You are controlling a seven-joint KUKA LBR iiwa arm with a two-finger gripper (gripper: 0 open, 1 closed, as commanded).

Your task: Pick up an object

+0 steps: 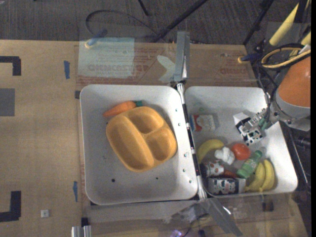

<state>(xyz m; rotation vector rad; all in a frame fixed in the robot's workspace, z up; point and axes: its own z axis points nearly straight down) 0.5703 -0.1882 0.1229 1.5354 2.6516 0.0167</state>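
While the end effector (250,132) hangs low over the right bin (289,174), its grip impossible to read, a red tomato (241,151) lies just below-left of it, crowded by a green bottle (250,164), bananas (263,175) and a white toy (224,155).

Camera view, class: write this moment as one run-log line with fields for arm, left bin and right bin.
arm: gripper low over right bin | left bin: yellow divided plate, carrot | right bin: bananas, cartons, bottle

Print on the clear sheet (112,62) is too faint to read.
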